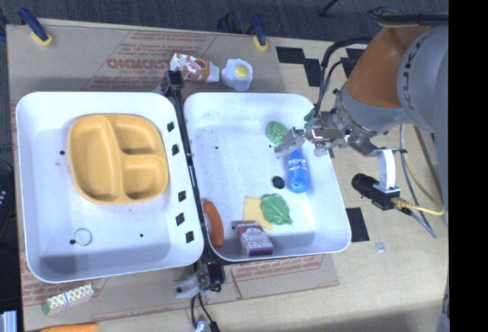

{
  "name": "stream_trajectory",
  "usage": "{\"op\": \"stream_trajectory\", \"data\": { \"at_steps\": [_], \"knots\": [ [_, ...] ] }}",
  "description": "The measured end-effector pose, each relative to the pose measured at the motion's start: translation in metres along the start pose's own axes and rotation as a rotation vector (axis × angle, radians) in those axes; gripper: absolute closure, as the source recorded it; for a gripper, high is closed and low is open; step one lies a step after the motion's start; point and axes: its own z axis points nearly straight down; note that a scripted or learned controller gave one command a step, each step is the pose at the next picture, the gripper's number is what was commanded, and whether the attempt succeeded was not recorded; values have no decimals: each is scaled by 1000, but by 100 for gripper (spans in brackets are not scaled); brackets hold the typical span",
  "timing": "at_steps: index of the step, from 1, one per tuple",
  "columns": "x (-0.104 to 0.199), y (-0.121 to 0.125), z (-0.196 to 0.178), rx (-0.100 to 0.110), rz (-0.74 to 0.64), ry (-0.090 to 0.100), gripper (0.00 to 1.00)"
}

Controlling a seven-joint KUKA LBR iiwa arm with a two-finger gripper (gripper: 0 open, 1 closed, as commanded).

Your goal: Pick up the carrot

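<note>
The carrot (214, 222) is a short orange-red piece lying against the left wall of the right bin (229, 105), near its front corner. My gripper (293, 141) hangs over the right side of that bin, between a green knobbly toy (276, 130) and a blue bottle (297, 174). It is far to the upper right of the carrot and nothing of the carrot is in it.
A green leaf (276, 209), a yellow slice (252, 208), a maroon box (256, 240) and a small black piece (278, 182) lie in the right bin. The left bin (46, 246) holds a yellow divided plate (118, 156). A small carton (191, 67) and a white-yellow toy (238, 73) sit behind the bins.
</note>
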Motion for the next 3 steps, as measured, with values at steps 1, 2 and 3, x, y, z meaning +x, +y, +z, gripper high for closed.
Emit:
{"op": "stream_trajectory", "data": {
  "at_steps": [1, 2, 3],
  "knots": [
    [62, -71, 49, 2, 94, 1, 0],
    [98, -73, 113, 1, 280, 1, 0],
    [98, -73, 113, 1, 281, 1, 0]
  ]
}}
